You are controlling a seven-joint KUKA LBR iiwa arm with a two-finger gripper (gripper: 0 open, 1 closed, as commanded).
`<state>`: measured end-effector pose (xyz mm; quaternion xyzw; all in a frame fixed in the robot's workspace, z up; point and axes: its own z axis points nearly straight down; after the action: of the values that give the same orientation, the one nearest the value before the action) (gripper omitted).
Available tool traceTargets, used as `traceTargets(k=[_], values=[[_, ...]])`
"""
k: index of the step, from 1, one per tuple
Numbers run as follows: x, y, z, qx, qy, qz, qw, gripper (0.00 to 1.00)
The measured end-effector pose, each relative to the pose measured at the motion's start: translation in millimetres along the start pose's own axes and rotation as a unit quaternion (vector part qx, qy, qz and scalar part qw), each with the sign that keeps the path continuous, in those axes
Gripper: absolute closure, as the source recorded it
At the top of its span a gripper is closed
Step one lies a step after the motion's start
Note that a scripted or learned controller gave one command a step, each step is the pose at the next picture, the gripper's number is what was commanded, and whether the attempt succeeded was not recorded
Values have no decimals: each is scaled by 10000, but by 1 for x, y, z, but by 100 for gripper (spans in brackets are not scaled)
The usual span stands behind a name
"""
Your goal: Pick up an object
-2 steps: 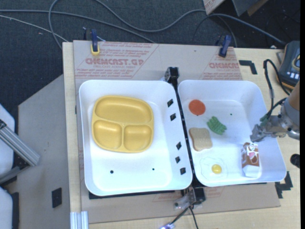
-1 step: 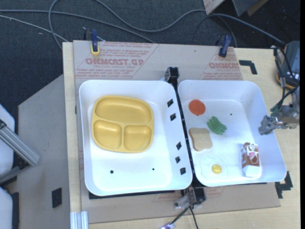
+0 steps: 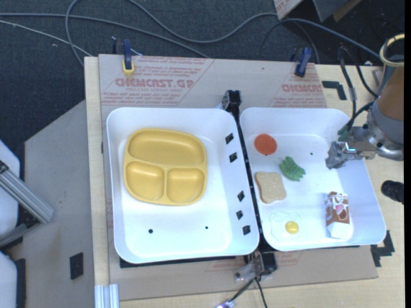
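Objects for picking lie in the right white bin point(image 3: 359, 191). Gripper point(image 3: 336, 155) is over that bin's right part, above its floor; whether its jaws are open or shut cannot be told, and nothing is seen between them. Nearest, below it: a brown-and-white carton point(image 3: 338, 214). Leftward: a green leafy toy point(image 3: 293, 169), a round red toy tomato point(image 3: 265, 144), a tan bread slice point(image 3: 270, 187), a white fried egg with yellow yolk point(image 3: 289, 226). The left white bin point(image 3: 218, 230) holds a yellow three-compartment plastic plate point(image 3: 166, 166).
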<state>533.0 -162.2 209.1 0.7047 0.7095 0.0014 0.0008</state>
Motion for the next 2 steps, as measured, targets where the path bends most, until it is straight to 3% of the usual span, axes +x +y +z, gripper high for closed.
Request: traceTargets(k=[2], values=[[102,32,5,8,2,4,10000,100]])
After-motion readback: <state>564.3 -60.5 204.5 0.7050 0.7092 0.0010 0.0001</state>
